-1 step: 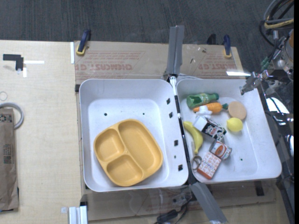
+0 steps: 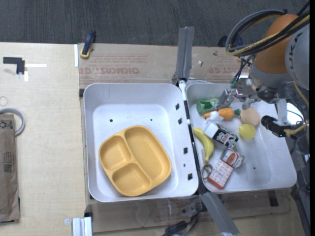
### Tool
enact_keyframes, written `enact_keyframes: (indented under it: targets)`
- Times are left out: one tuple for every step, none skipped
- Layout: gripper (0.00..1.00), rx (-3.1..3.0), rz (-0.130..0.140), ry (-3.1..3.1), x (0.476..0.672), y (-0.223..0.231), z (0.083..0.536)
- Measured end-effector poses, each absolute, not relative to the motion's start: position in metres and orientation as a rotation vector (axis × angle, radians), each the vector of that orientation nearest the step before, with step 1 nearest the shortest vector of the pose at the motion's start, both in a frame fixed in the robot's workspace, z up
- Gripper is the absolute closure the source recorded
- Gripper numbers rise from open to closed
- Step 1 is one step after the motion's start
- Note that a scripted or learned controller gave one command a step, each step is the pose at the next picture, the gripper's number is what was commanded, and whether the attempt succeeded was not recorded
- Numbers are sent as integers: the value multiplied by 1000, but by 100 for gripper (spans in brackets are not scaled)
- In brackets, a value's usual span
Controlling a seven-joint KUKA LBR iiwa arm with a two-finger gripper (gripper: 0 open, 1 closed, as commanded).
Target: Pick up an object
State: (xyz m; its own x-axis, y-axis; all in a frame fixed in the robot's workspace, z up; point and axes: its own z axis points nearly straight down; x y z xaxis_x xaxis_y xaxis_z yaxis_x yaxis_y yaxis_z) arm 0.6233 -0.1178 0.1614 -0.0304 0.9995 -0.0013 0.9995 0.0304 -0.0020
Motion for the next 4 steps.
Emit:
enact_keyframes:
  targets:
    - [0,-1972,4,-2447,659,-110,94]
    - [100,-1974,8,-2446,658,-112,103]
    - [0,-1991,21,-2444,657,-122,105]
    - [0,-1862,1,-2532,639,-100,92]
